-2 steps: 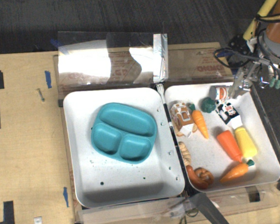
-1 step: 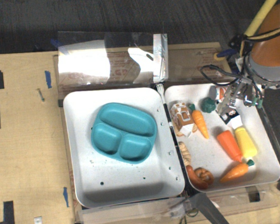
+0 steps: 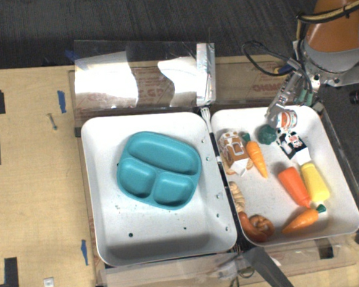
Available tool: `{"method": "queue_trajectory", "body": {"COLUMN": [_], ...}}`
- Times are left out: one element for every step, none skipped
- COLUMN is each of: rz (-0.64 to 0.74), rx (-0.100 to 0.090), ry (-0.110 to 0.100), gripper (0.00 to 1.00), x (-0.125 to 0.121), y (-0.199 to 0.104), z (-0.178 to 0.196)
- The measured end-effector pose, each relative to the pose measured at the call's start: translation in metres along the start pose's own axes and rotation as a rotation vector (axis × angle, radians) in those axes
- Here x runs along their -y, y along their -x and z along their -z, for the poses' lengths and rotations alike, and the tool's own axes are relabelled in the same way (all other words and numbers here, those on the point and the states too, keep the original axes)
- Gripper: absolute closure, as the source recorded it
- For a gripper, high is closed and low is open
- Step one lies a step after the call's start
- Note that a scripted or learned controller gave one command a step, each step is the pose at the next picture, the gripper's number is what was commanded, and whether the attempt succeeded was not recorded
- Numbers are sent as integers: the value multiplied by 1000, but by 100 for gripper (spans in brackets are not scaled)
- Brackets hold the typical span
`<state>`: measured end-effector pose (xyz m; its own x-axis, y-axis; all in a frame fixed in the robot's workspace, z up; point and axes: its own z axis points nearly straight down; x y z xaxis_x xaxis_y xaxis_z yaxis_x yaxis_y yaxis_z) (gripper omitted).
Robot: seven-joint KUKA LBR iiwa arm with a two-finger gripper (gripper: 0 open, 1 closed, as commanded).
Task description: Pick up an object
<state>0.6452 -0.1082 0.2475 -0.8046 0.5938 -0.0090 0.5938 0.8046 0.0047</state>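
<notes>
Two shallow white bins sit side by side on the wooden table [image 3: 29, 201], the left bin [image 3: 106, 232] at frame centre, the right bin [image 3: 340, 220] toward the right edge. A teal three-compartment plastic tray [image 3: 158, 168] lies in the left bin. In the right bin, a small toy house [image 3: 234, 148] lies at the upper left with an orange toy carrot [image 3: 257, 158] just right of it. A yellow cylinder [image 3: 316, 183] lies beside an orange cylinder [image 3: 293, 186] at mid-right. A second carrot [image 3: 301, 220] lies below them. A brown round toy [image 3: 258, 225] sits at the lower left. The gripper [image 3: 280, 108] hangs over the bin's upper edge.

open floor [image 3: 267, 192] between toys
</notes>
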Motion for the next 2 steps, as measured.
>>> {"method": "queue_trajectory", "body": {"rz": [-140,-284], "rx": [1,-11], "ry": [0,-7], "gripper": [100,100], "x": [-4,-7], "y": [18,-32], "z": [41,-28]}}
